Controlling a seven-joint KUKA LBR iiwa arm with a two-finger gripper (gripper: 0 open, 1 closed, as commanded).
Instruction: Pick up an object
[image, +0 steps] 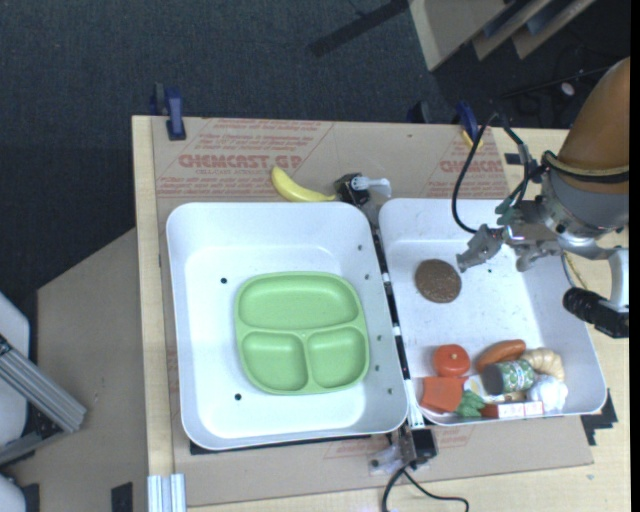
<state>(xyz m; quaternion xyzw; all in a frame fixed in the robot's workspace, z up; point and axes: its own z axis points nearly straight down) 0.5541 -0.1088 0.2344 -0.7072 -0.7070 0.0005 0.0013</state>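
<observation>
The claw (497, 245) hangs over the far part of the right bin (575, 330), its two fingers spread apart with nothing between them. Just beside it, toward the bin's middle, lies a brown round cookie-like disc (438, 281), flat on the bin floor and apart from everything else. That looks like the nearest and simplest target.

To do the pick well, the claw should probably centre over the disc, come straight down with fingers straddling its edge, and close only when low enough, since a flat thing is easy to skim over.

The other candidates crowd the bin's near edge: a red tomato (452, 360), an orange block (441, 394), a sausage (500, 352), a small can (512, 377) and a pale pastry-like piece (545, 362), all touching or nearly so, which makes a clean grip harder there.

The left bin (200, 330) holds a green divided tray (300, 333). A banana (298, 188) lies on the counter (230, 160) beyond the left bin's far edge. A black cable (470, 170) loops near the wrist but stays clear of the disc.
</observation>
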